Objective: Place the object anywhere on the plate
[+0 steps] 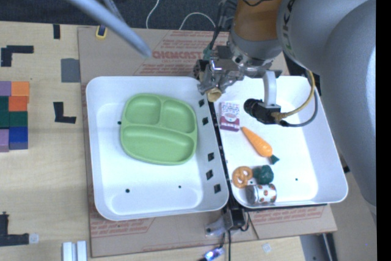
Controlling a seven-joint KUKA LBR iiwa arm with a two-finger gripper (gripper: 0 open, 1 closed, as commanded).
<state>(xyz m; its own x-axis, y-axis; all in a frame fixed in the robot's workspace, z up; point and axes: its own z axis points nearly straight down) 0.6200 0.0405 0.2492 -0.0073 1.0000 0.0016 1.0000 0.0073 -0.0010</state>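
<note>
— Green plate (160,129) is sitting in the left bin (104,150); what is the pincer (214,87) doing at the divider?

— Hanging there; I cannot tell if it is gripping that small tan thing (214,95). It is looking light and stiff, so pinching its middle seems best.

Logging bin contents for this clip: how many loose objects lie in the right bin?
4: a small carton near the top, a carrot mid-bin, a pretzel and a can at the bottom. The arm may hide others.
</note>
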